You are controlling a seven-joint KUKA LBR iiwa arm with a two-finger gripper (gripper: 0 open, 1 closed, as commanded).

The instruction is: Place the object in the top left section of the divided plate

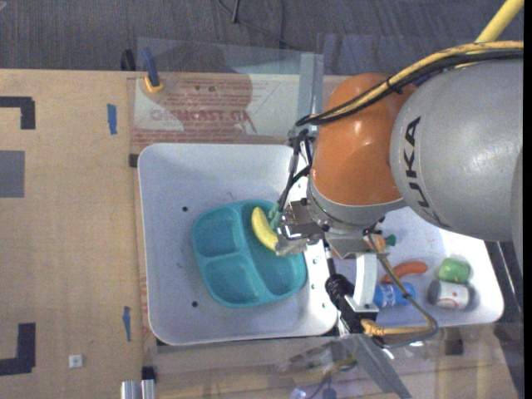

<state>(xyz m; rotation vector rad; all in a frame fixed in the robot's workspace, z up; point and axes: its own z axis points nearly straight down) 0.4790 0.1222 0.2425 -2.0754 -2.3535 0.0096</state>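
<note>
Your gripper is holding the banana over the plate's edge; it may be slipping outside.

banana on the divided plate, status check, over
Gripper low over teal divided plate, right edge. Banana at its tip, over the plate's upper right part; grip unconfirmed. Nothing else on the plate.

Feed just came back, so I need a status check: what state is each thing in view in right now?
Banana: lying on the plate's right edge, by the gripper.
Plate: flat in the left bin.
Gripper: low over the plate's right edge.
Left bin: holds the plate.
Right bin: holds small toys.
</note>
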